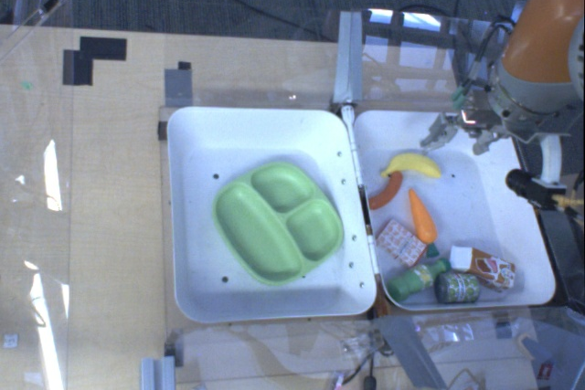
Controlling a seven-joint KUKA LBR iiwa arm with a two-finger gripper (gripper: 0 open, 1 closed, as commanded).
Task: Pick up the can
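We see the gripper (463,134) with fingers spread apart, grasping nothing, above the right bin (512,224). The can (456,288) lies at the bin's near edge; its label is unreadable.

Left bin (187,224): centre of the frame, on the bench (82,224); a divided tray (279,220) lies in its middle.
Right bin (512,224): touching the left bin's right side.
Upper part of right bin: banana (412,164), sausage (386,190) just below-left of it.
Middle: carrot (420,215), wrapped packet (400,243) below-left of it.
Lower edge: bottle (413,279), can (456,288), carton (484,267), left to right.
Arm (539,50): upper right of the frame; gripper (462,134) above the right bin's upper part.
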